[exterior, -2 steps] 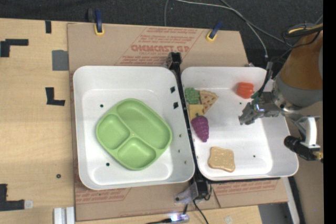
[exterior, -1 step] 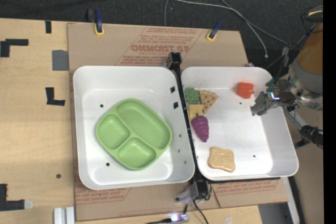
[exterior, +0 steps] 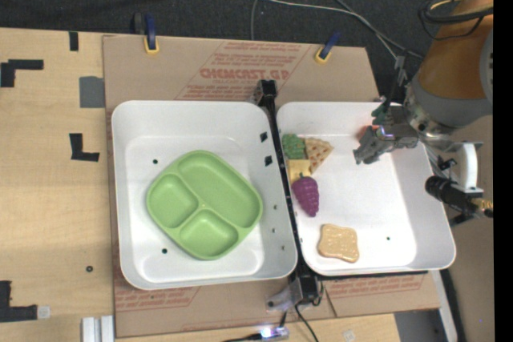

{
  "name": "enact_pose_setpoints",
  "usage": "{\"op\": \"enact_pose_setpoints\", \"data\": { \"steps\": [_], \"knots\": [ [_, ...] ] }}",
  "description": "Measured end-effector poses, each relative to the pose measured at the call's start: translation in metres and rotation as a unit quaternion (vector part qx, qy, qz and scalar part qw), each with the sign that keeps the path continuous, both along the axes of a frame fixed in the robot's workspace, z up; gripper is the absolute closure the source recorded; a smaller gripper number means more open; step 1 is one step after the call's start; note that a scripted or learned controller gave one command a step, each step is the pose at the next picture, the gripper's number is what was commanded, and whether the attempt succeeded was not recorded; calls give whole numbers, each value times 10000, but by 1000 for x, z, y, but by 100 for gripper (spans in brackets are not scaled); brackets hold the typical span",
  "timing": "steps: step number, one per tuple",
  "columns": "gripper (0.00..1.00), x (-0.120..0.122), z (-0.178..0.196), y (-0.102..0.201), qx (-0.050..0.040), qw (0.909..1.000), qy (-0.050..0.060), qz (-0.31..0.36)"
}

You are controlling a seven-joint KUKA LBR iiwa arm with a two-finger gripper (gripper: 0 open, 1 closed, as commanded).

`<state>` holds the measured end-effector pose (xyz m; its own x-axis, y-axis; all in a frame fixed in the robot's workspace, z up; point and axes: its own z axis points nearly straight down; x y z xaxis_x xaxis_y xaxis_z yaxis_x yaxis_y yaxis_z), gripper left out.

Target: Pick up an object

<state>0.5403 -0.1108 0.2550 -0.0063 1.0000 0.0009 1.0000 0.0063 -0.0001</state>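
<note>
The dark two-finger gripper [exterior: 370, 150] is seen above the upper right part of the right white bin [exterior: 417, 240], its fingers slightly apart with nothing between them. Well to its left, by the bin's left wall, are clustered a green toy piece [exterior: 293, 146], a tan cracker-like wedge [exterior: 318, 152], a yellow block [exterior: 299, 168] and a purple plastic grape bunch [exterior: 306, 195], with a tan toast-shaped piece [exterior: 339, 243] lying nearer the front edge. A light green divided plastic plate [exterior: 203, 203] is held in the left white bin [exterior: 128, 132].
</note>
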Motion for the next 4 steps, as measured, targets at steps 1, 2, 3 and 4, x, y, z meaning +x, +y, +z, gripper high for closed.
{"op": "enact_pose_setpoints", "data": {
  "steps": [1,2,3,4],
  "knots": [
    [100,8,-3,45,-1,10000,6,-4],
    [100,21,-19,100,-2,10000,15,-1],
    [100,46,-25,159,-2,10000,4,5],
    [100,72,-23,213,1,10000,-3,4]
  ]
}}
